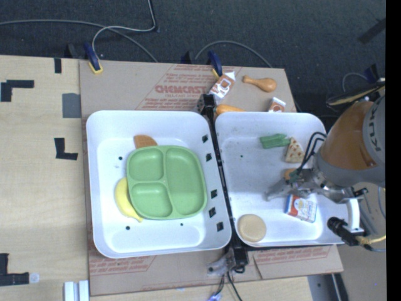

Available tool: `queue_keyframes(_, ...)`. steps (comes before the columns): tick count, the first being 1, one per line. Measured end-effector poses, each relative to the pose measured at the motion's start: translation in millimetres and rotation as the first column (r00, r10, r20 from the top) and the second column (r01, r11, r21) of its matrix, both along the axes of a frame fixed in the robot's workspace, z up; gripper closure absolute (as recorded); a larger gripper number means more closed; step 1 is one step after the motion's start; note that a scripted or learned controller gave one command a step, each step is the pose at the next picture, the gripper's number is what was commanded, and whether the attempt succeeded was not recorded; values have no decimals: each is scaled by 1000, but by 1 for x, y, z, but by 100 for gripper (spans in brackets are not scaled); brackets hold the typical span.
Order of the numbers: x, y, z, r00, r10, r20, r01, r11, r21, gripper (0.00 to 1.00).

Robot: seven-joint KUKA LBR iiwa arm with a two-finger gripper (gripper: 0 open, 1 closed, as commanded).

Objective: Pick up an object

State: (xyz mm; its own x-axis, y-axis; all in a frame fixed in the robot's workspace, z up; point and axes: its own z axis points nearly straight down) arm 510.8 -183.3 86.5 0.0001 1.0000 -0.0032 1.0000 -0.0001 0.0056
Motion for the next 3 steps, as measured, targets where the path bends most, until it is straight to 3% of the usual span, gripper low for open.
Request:
queue_keyframes(1,-25,0,0,1000,1,1,-1,1000,-1,0)
queue_keyframes(2,-24,0,10,1000,1,1,-1,1000,0,100)
queue_keyframes(3,15,55,38,1000,2,-7,-2,1000,4,100)
